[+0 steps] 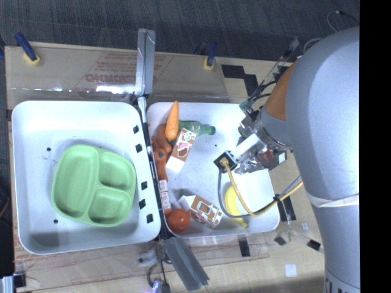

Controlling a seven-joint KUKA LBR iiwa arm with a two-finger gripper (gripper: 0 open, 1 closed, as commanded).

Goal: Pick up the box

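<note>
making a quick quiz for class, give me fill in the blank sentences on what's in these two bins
1. The green divided plate lies in the ____ bin.
2. The carrot lies in the right bin with its tip pointing toward the ____ wall.
3. The tomato sits in the right bin's near-____ corner.
4. The robot's hand hangs above the ____ bin.

Missing words: left; far; left; right

Box (181, 152): small carton, white with brown-orange print, lying flat, long axis slightly tilted from vertical; upper left of right bin, beside carrot. Second box (204, 210): similar print, lying askew near bin's front edge, just beside tomato.
</note>
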